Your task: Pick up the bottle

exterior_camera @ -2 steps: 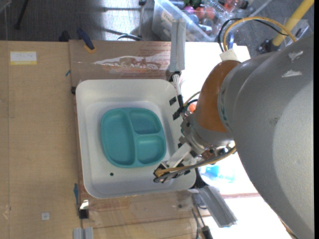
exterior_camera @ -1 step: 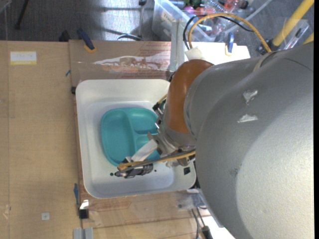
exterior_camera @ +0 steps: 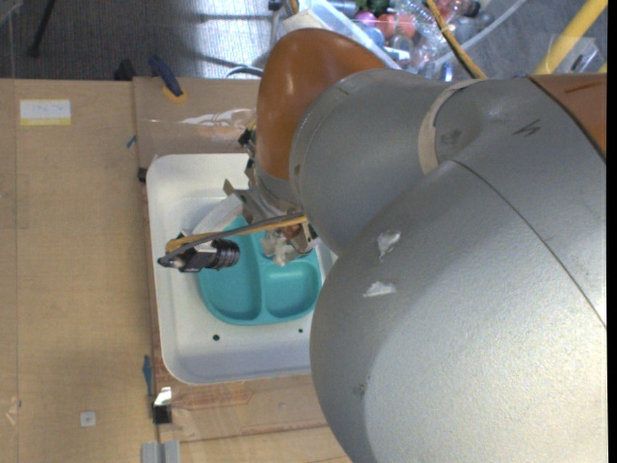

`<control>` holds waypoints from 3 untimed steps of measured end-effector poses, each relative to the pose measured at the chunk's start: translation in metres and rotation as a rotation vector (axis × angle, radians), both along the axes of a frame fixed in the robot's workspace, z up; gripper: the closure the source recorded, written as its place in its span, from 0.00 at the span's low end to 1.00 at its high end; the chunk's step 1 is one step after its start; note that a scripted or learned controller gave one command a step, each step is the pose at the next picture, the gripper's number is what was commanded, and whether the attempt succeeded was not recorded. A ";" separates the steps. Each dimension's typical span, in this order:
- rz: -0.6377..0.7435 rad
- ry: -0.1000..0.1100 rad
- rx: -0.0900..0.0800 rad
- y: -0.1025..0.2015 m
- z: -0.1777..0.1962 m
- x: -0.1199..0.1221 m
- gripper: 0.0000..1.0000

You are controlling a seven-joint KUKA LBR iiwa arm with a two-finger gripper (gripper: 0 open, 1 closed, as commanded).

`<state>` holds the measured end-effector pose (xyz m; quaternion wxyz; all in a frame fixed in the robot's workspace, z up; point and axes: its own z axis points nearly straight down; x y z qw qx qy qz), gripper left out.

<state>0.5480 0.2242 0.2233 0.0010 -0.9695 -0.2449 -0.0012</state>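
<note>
My gripper (exterior_camera: 280, 247) hangs low over the back right part of a teal divided plate (exterior_camera: 253, 292), which lies in the left white bin (exterior_camera: 183, 340). The grey arm and its orange band fill the right and middle of the camera view. They cover the right bin and the right side of the left bin. Nothing can be made out between the gripper's tips from this angle.
Brown cardboard (exterior_camera: 67, 258) covers the bench to the left of the bin. A clear tub of mixed colourful items (exterior_camera: 415, 8) stands beyond the bench at the top. A small blue clip (exterior_camera: 170, 83) lies near the bench's far edge.
</note>
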 end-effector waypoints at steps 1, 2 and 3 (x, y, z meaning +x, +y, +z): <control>0.282 0.007 -0.002 -0.045 0.008 -0.040 1.00; -0.295 0.000 -0.001 -0.042 0.109 -0.047 1.00; -0.297 -0.002 -0.001 -0.042 0.110 -0.047 0.00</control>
